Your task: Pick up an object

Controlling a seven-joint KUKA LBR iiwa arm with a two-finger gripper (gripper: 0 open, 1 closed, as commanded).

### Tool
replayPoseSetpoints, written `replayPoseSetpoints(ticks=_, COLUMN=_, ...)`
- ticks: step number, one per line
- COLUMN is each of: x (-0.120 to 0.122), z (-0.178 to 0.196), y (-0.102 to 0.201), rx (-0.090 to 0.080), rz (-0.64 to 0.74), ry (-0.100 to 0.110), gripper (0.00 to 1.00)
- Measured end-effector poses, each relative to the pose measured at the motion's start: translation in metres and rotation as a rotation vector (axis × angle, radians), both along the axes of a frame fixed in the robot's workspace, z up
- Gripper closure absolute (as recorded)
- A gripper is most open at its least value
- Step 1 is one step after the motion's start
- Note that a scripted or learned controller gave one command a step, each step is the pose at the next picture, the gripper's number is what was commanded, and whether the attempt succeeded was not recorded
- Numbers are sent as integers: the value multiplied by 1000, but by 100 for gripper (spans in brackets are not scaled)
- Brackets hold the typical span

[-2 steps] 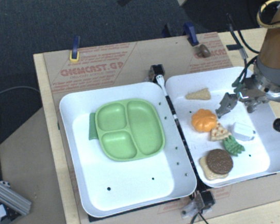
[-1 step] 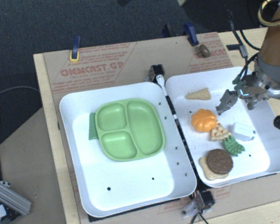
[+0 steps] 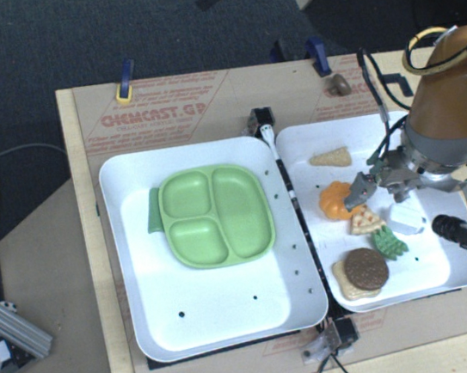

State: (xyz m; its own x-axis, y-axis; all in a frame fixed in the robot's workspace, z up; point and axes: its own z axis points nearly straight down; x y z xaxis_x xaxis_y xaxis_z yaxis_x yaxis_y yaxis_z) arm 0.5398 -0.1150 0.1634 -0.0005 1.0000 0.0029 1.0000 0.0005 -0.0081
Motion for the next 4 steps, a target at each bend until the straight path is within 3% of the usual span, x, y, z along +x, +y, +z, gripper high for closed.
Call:
replayPoseSetpoints(ticks=1, x=-2, z=-64, y=1, rx=0, rz=-1, ry=0, gripper=0)
replayPoseSetpoints(ticks=2, x=-2, z=-80, y=2, rx=-1, rz=0, ry=-3, gripper=0)
replayPoseSetpoints(ticks=3, x=-2, z=-69, y=1, rx=-2, rz=-2, ry=-7, gripper=100)
replayPoseSetpoints(ticks=4, x=-1, z=-7, y=-5, rx=-5, rz=-1, ry=-13, gripper=100)
